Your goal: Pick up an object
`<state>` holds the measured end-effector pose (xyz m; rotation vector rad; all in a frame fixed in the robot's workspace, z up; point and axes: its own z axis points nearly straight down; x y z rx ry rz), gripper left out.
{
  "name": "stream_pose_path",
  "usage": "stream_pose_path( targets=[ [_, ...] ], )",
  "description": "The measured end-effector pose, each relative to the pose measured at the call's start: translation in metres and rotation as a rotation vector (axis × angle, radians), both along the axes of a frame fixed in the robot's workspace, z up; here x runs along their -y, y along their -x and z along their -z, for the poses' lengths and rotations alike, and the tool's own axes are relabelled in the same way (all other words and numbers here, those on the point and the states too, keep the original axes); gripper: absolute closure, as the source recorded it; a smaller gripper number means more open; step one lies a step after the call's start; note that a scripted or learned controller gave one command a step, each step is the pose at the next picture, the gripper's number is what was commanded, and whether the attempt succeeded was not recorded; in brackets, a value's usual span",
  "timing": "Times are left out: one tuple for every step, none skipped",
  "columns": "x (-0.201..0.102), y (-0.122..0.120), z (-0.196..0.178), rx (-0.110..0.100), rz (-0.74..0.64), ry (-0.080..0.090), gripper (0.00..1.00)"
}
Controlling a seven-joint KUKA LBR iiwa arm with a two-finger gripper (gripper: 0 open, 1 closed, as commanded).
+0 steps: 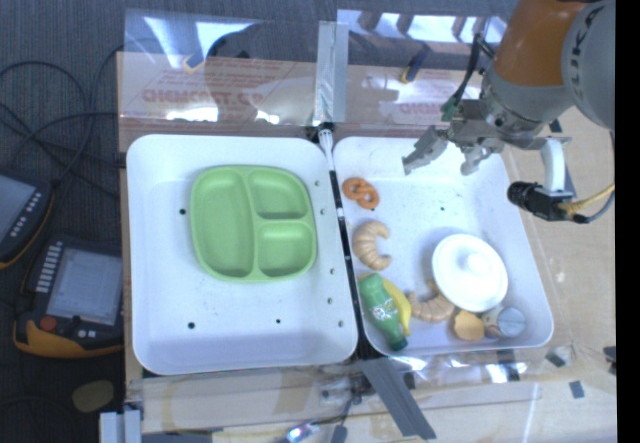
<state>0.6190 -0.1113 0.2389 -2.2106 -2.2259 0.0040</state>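
Right bin (520, 261): pretzel (361, 193) near the left wall, croissant (373, 244) below it, green bottle (383, 310) at the lower left touching a partly hidden banana (401, 303), white round lid (469, 270) covering part of a tan pastry (433, 308), and two small items in the lower right corner too blurred to identify. Left bin (150, 261): green divided plate (253, 223), centred. Claw (446, 152) above the right bin's upper area, fingers spread apart, nothing between them, well apart from the food.
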Motion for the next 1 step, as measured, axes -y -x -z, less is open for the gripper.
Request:
stream_pose_path(
  targets=[
    [-0.0567,0.012,0.0261,0.0,-0.041,0.002,0.0]
  ],
)
